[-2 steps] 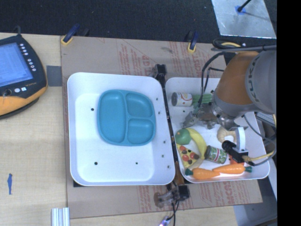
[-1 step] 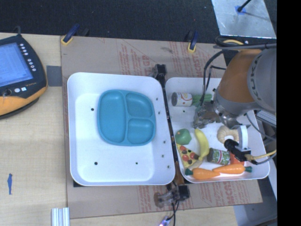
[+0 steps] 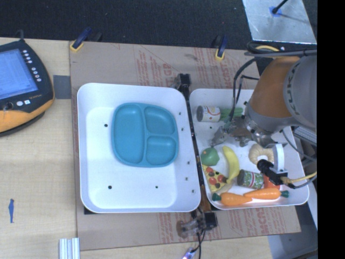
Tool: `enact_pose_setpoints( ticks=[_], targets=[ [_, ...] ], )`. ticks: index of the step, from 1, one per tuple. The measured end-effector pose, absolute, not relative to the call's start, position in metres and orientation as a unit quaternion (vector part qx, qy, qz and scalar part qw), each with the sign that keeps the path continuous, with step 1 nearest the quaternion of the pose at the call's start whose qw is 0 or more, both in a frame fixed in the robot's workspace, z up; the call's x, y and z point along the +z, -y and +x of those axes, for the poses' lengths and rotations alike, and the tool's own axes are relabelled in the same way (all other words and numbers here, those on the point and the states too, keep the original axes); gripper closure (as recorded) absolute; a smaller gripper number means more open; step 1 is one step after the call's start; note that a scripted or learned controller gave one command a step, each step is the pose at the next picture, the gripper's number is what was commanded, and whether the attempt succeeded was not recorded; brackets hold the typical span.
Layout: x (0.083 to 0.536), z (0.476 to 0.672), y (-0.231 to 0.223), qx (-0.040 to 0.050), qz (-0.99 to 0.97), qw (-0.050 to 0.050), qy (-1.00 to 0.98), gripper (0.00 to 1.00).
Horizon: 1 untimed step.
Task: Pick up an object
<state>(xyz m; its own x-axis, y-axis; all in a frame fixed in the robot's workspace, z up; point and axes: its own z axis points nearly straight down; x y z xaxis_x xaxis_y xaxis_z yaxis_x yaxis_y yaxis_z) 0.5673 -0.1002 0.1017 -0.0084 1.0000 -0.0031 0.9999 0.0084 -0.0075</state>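
Banana [image 3: 232, 163] lies in my right bin [image 3: 200, 99], its long axis running near to far in the view with a slight curve, one tip toward the far wall, the other toward the carrot [image 3: 250, 196] along the near wall. A green apple [image 3: 210, 156] sits just beside it on the left. My arm [image 3: 280, 93] reaches in from the right, wrist bent down over the bin; my gripper [image 3: 241, 131] is low beside the banana. The left bin [image 3: 135, 201] holds a blue plate [image 3: 144, 134].
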Motion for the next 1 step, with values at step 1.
enact_pose_setpoints(
  ticks=[1],
  targets=[
    [0.1118, 0.5673, 0.1014, 0.0048, -0.704, 0.002, 0.711, 1.00]
  ],
)
